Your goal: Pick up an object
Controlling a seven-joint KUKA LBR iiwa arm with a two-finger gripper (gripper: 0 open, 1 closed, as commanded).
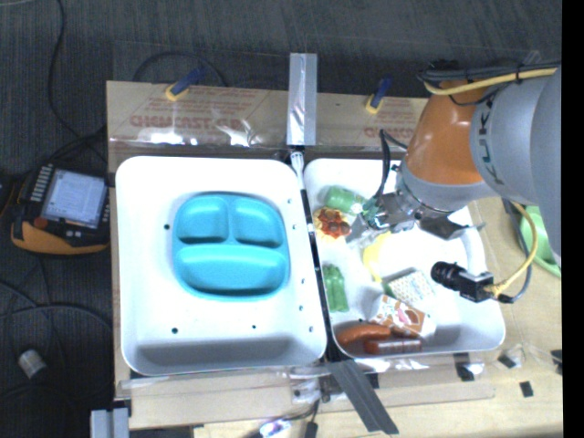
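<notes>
The right bin [484, 336] holds several small items. A light green piece [341, 196] lies near its back, an orange-red toy [331, 224] sits at its left side, and a green pickle-like piece [335, 286] lies further forward. A yellow item [372, 255] sits mid-bin, a white speckled packet [411, 287] to its right, a red-and-white packet [401, 317] below, and a brown sausage [370, 336] by the front wall. My gripper [376, 219] is low over the back-middle of this bin, between the orange-red toy and the yellow item.
The left bin [146, 336] holds a blue divided tray [230, 243]. A metal divider strip [302, 99] stands behind where the bins meet. The arm's grey and orange body [456, 144] covers the right bin's back right corner.
</notes>
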